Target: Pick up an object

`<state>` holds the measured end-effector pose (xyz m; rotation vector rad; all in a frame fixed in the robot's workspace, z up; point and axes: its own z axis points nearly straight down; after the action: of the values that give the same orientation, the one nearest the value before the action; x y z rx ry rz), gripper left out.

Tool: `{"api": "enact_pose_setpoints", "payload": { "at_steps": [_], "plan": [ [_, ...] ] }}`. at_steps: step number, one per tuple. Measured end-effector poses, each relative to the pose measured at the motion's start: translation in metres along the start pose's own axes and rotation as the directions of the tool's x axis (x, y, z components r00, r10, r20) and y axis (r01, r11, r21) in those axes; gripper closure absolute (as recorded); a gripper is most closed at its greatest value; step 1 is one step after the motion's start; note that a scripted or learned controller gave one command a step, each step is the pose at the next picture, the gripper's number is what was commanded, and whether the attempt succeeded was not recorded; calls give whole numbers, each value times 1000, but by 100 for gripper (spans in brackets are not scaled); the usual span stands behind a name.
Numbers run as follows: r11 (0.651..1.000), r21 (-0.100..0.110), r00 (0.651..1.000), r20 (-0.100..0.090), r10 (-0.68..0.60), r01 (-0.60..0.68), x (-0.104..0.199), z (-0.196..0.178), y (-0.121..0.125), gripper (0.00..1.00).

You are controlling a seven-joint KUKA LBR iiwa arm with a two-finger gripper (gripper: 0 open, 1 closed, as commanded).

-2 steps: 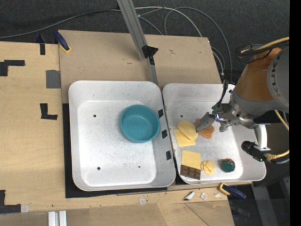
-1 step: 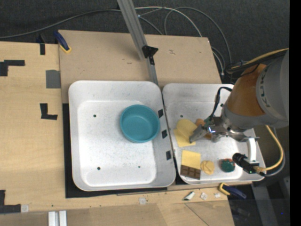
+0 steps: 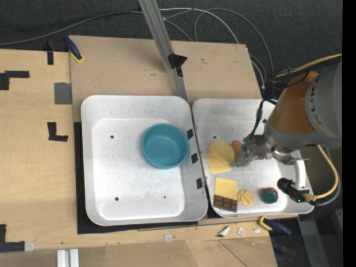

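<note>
My gripper [image 3: 243,157] reaches from the right down into the right bin [image 3: 222,113]. It hovers at the right edge of a yellow wedge-shaped piece [image 3: 219,154], beside a small orange-brown item [image 3: 237,146]. Lower in the same bin lie a yellow square block [image 3: 226,186] with a brown chocolate-like piece [image 3: 225,203] at its lower edge. A small yellow round piece [image 3: 245,197] and a green-and-red round object [image 3: 270,194] sit to their right. A teal bowl [image 3: 164,145] sits in the left bin [image 3: 105,149] near its right side.
A grey metal pole [image 3: 161,32] slants across the back of the bench to the seam between the bins. Cables loop behind the right bin. A black fitting [image 3: 293,190] on the arm hangs over the right bin's lower right corner.
</note>
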<state>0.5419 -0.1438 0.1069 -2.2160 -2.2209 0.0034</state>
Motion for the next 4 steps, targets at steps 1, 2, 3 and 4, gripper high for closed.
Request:
{"api": "enact_pose_setpoints", "payload": {
  "at_steps": [1, 2, 3, 4],
  "plan": [
    [1000, -7, 1000, 2, 2, -2, -4, -47, -7, 100],
    [1000, -10, 1000, 3, 0, 0, -1, -109, -9, 100],
    [1000, -8, 1000, 2, 1, 0, -1, -144, -8, 100],
    [1000, -4, 1000, -1, -5, 5, 55, -148, 11, 100]
  ]
}}
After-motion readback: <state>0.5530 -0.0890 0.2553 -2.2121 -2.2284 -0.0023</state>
